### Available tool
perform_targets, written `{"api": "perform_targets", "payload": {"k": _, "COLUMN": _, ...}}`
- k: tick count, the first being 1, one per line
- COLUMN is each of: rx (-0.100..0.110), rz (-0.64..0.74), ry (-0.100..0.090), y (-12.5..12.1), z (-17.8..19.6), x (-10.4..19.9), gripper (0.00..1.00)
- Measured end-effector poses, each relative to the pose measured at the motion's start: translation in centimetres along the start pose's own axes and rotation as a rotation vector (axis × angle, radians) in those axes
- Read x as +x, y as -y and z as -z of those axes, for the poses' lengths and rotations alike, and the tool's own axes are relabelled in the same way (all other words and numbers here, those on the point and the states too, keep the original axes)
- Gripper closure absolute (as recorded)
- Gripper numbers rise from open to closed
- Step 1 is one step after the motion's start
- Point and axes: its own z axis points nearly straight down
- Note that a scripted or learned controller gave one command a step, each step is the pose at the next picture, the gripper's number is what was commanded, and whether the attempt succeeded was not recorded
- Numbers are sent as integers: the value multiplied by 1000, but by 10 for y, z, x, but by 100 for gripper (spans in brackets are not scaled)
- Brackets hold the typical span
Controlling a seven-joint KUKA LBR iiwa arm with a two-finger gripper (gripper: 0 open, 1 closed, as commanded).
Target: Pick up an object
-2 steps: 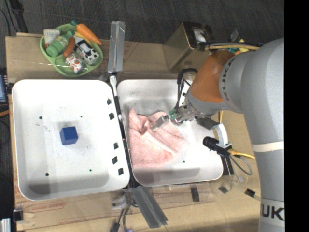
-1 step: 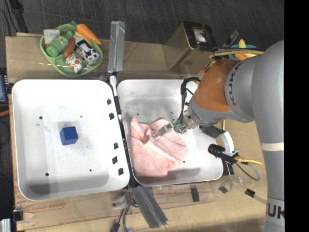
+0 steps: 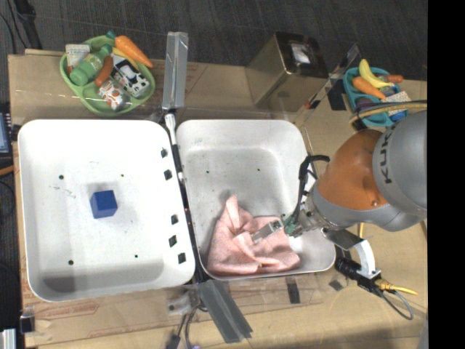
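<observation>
Reaching in from the right, the grey-and-orange arm [image 3: 378, 184] has its tool [image 3: 270, 230] low in the right bin [image 3: 240, 144], touching the crumpled pink cloth [image 3: 243, 246] at that bin's near end. Cannot tell whether the tool is clenched or released. Blue cube [image 3: 104, 203] sits alone in the left bin [image 3: 43, 195]. Green bowl of toy food [image 3: 107, 71] on worktop behind.

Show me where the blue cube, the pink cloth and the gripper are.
blue cube [image 3: 104, 203], camera view, its top face.
pink cloth [image 3: 243, 247], camera view, middle of the crumpled folds.
gripper [image 3: 267, 230], camera view, midway between its fingertips, over the cloth.
</observation>
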Motion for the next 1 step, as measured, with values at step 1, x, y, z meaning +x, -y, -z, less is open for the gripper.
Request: {"api": "perform_targets", "payload": {"k": 1, "rx": 0, "rz": 50, "ry": -1, "y": -105, "z": -1, "x": 11, "gripper": 0}}
